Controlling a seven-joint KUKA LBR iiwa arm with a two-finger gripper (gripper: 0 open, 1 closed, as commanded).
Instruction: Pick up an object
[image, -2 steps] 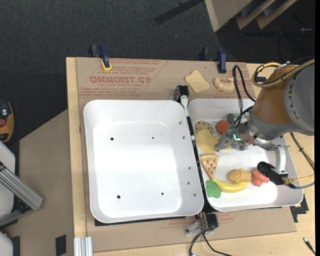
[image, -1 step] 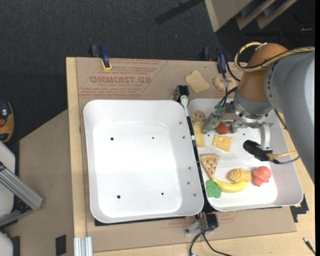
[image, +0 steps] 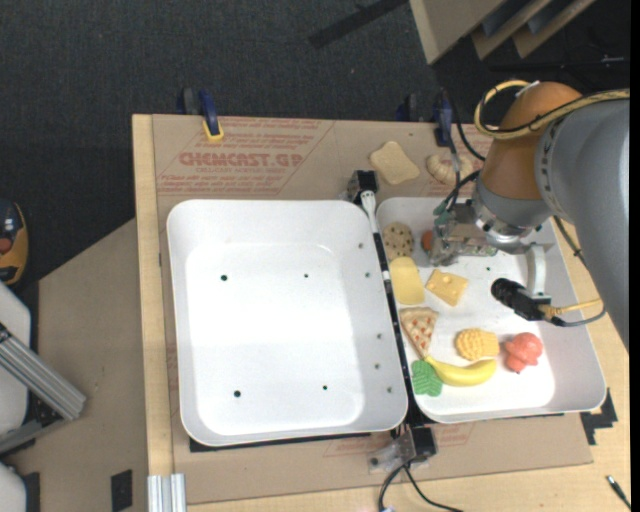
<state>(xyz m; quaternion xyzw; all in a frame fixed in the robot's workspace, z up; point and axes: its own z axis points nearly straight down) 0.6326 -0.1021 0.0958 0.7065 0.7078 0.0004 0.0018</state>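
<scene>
Objects are sitting in the right bin (image: 575, 385) — 7 counted: 1 cookie (image: 399, 238), 1 pale yellow block (image: 405, 281), 1 cheese wedge (image: 446, 288), 1 pizza slice (image: 420, 328), 1 corn cob (image: 476, 344), 1 banana (image: 462, 373), 1 red fruit (image: 522, 351). Left bin (image: 200, 330) is offering open room. Gripper (image: 455, 243) is hanging over the right bin's far end, just above the cheese wedge — whether clenched or released, I cannot tell.
</scene>
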